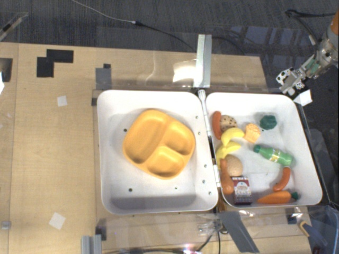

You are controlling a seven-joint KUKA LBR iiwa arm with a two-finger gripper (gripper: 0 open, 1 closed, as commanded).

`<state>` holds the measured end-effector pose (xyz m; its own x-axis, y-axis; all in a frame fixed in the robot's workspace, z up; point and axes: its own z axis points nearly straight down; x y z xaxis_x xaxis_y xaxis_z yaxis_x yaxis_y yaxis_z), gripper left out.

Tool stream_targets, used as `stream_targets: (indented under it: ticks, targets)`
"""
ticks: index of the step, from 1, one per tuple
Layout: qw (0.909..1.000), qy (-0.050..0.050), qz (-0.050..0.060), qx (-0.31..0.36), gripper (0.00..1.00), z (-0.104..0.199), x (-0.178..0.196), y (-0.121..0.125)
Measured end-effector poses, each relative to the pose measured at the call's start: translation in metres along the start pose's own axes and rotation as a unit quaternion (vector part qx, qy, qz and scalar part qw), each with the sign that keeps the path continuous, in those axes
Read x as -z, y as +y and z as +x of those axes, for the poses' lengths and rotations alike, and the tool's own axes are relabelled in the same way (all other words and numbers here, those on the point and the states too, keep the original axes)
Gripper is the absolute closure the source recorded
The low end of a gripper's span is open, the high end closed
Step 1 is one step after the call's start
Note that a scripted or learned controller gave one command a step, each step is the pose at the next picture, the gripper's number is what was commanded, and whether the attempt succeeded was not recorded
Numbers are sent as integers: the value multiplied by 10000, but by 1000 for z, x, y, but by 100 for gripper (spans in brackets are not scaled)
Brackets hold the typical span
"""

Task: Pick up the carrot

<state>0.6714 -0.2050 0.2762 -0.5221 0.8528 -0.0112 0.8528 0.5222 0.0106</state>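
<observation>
The carrot [275,197], orange with a small green stub at its right end, lies flat along the front wall of the right bin [304,142], near that bin's front right corner. A curved red-orange sausage [283,179] lies just behind it. My gripper [286,82] hangs past the right bin's back right corner, outside the bin and far from the carrot. Its two pale fingertips stand apart with nothing between them.
The right bin also holds a green bottle [273,154], a banana [230,142], a dark green vegetable [268,121], a red box [241,188] and several other toy foods along its left side. The left bin [111,189] holds a yellow divided plate [159,143].
</observation>
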Motion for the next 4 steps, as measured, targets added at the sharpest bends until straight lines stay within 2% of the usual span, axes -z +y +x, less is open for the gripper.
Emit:
stream_targets:
  ticks: [1, 2, 3, 4]
  targets:
    - [9999, 31, 35, 152, 100, 2, -32, -1]
    - [10000, 21, 26, 30, 100, 1, -29, 0]
    - [9999, 5, 11, 142, 100, 1, 9, 0]
    - [9993, 48, 47, -355, 100, 2, -63, -2]
